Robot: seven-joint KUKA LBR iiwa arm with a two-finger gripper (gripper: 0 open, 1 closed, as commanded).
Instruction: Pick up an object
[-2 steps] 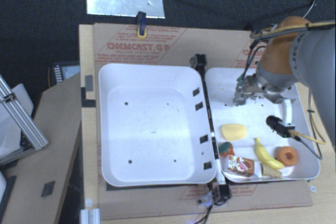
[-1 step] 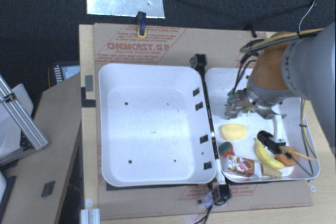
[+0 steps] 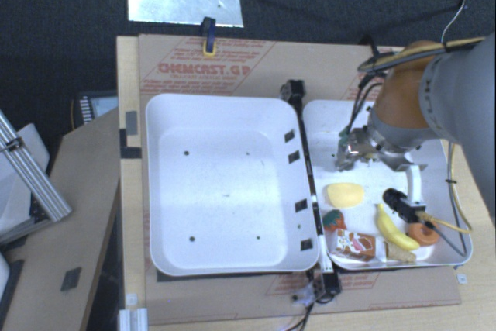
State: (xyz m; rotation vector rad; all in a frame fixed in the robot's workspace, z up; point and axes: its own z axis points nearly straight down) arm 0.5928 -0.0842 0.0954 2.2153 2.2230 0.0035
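Camera view has the gripper (image 3: pixel 348 153) low over the right bin (image 3: pixel 322 125), just behind the yellow lemon (image 3: pixel 345 194). The lemon lies apart from the banana (image 3: pixel 394 228), so it seems the easiest pick. Whether the gripper is spread or pressed together, I cannot tell.

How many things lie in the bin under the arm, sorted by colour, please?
Yellow: 2, pale yellow oval fruit, curved yellow banana
Orange: 1, round orange fruit
Red: 2, flat red-and-white packet, small red-and-green lump
Total: 5
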